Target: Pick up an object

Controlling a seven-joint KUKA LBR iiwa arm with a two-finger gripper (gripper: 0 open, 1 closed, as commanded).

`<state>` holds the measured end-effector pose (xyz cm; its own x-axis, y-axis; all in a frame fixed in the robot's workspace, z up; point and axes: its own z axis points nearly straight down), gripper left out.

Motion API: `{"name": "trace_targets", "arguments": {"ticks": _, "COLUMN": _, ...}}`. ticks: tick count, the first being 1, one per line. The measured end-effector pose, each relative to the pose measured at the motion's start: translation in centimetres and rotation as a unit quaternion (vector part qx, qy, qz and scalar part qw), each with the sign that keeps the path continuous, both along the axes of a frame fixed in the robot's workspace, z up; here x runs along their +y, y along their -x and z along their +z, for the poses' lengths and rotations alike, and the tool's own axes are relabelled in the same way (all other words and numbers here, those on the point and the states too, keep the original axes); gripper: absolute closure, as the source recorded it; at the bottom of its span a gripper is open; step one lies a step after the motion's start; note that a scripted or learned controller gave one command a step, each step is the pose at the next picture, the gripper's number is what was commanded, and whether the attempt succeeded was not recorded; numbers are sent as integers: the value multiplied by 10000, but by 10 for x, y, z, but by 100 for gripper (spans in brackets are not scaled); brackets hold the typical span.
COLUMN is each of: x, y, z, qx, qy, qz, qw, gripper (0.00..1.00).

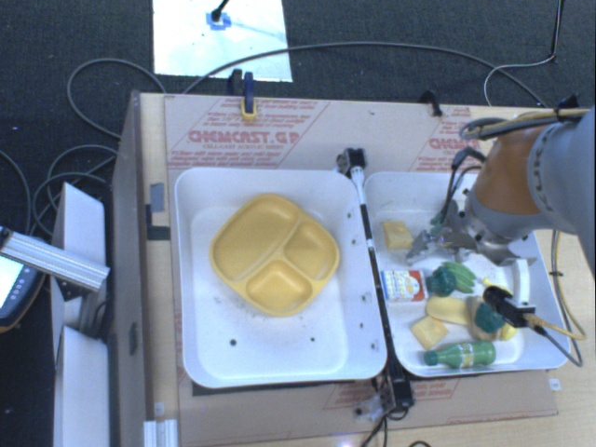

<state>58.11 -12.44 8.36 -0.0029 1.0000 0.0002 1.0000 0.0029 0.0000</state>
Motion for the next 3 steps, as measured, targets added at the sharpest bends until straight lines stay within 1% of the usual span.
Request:
{"name": "trace_targets", "arguments": {"ticks": 1, "x": -25, "y": 51, "z": 0, "qx": 1, "qy": 4, "qz": -10, "qw": 10000, "gripper": 0}}
{"name": "trace_targets", "arguments": {"ticks": 2, "x": 1, "y": 94, "z": 1, "qx": -9, "qy": 4, "qz": -11, "qw": 10000, "gripper": 0}}
{"name": "trace_targets", "arguments": {"ticks": 3, "x": -23, "y": 3, "z": 17, "qx": -12, "qy": 5, "qz": 2, "qw": 10000, "gripper": 0}}
